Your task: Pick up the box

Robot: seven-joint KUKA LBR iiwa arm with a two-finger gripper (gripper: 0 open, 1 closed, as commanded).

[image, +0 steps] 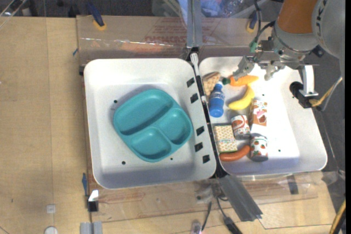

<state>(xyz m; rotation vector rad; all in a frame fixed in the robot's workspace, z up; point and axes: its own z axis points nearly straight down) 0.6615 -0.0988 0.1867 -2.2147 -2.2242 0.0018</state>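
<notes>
The gripper [256, 69] hangs over the far end of the right bin [307, 140], its two fingers spread apart with nothing between them, just above the orange carrot-like piece [243, 80] and the banana [242, 98]. Beside these, against the divider, stands a blue bottle [216, 101]. Nearer the camera lies the clutter that matters: a small can [239, 125], a carton-like pack [258, 113] with red and white print, another small printed container [258, 148], and a sausage [233, 154] at the front. The box [225, 138] is, as far as this slanted view lets me judge, the flat greenish patterned packet lying against the divider between the bottle and the sausage, touching or nearly touching the can. The left bin [98, 118] bears a teal divided tray [152, 124]. The step in hand looks like the approach, with no grasp begun. The next move calls for travelling toward the near-left part of the right bin, lining the open fingers across the box's narrower sides, and descending without nudging the can or catching the divider.
</notes>
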